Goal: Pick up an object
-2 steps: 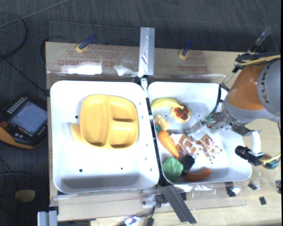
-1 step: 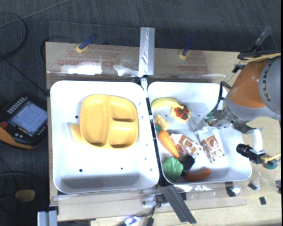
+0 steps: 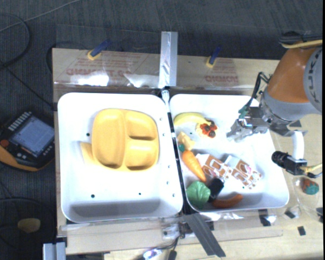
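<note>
My gripper hangs over the upper right part of the right bin, above bare white floor, with nothing visible between its fingers. To its left lies a yellow banana with a small red and orange item beside it. Below are an orange carrot, a white packet with red print, a green toy vegetable, a small black piece and a red-orange chilli.
The left bin holds a yellow divided plate. A metal divider post stands at the back between the bins. A handheld controller lies on the floor at the far left.
</note>
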### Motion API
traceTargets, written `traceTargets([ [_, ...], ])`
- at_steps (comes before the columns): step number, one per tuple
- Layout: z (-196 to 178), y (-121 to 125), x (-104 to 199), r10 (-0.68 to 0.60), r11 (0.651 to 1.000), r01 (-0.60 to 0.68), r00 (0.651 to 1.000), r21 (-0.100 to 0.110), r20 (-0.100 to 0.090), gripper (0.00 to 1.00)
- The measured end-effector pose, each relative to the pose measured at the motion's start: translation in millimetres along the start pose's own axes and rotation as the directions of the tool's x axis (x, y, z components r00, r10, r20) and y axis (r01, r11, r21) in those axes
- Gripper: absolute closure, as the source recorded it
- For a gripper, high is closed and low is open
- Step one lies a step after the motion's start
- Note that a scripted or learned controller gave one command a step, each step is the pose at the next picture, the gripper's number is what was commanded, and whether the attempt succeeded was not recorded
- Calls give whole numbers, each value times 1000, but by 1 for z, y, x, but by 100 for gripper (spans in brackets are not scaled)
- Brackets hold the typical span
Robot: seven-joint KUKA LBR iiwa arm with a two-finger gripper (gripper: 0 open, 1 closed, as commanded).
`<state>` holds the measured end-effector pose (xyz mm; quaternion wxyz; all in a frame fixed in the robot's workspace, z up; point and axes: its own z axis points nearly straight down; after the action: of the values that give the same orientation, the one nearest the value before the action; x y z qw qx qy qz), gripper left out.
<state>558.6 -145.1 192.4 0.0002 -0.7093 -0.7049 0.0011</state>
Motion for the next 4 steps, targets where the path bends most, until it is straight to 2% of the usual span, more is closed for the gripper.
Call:
traceTargets([
  [1, -23, -9, 31, -102, 995, 102, 995, 0, 2, 100],
  [2, -23, -9, 31, -102, 995, 102, 995, 1, 1, 0],
  [3, 98, -35, 30, -157, 988, 157, 988, -1, -2, 0],
  [4, 89, -34, 31, -157, 988, 157, 988, -2, -4, 100],
])
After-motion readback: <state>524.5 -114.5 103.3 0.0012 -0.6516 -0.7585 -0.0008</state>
